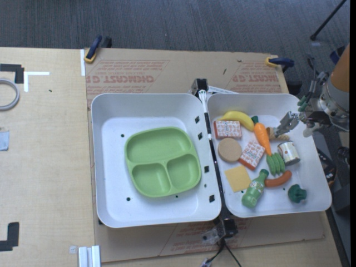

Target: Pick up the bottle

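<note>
Camera view is showing two white bins sitting side by side on the bench, the left bin (105, 166) holding a green divided plate (163, 161) and the right bin (320, 202) crowded with toy food. The gripper (286, 124) is hanging over the right bin's upper right part, just above a small can (288, 152), its fingers standing slightly apart and gripping nothing. The green bottle (255, 189) is lying tilted near the right bin's front edge, touching a yellow cheese slice (237, 178) and sitting beside a sausage (278, 179), below a carrot (262, 137) and a banana (237, 117).
</note>
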